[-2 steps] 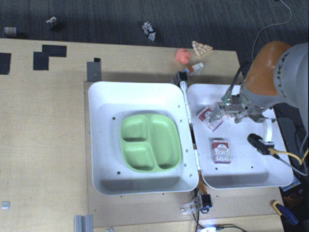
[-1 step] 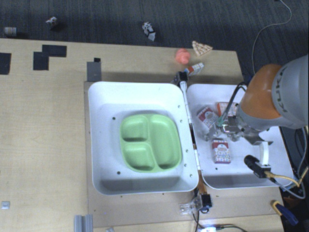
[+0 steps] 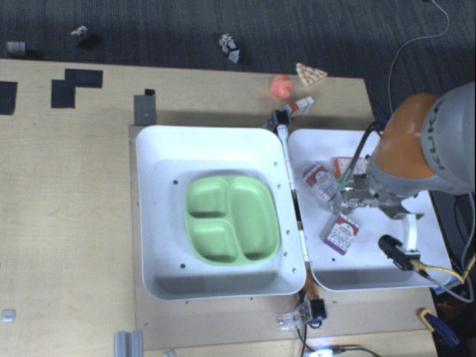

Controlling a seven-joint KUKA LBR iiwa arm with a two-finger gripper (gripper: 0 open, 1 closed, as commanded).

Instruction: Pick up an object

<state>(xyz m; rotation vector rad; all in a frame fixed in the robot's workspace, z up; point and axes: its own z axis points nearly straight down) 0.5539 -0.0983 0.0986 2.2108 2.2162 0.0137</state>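
Gripper [image 3: 344, 201] above packets [image 3: 341, 234]; labels illegible

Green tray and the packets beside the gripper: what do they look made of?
Green tray: looks like moulded plastic, matte, with smooth rounded compartments. Packets: seemingly thin printed film or foil, red and white, slightly crinkled; too small to be sure.

The tabletop [image 3: 67, 199] looks like matt pale wood, both white bins [image 3: 152, 199] and the green divided tray [image 3: 230, 218] smooth plastic, the packets [image 3: 341, 235] glossy wrapper.
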